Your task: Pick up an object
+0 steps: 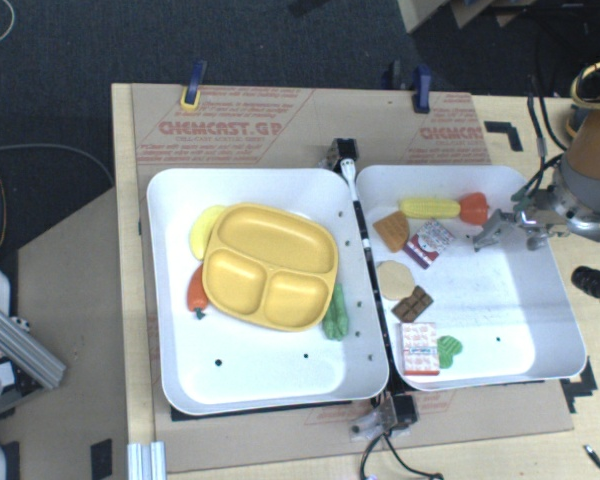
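The arm reaches in over the right bin's far right rim, wrist bent low toward the bin floor. Its gripper hangs just right of the red toy; whether it is parted or closed cannot be told. The red toy lies touching the yellow corn, in the bin's far part.
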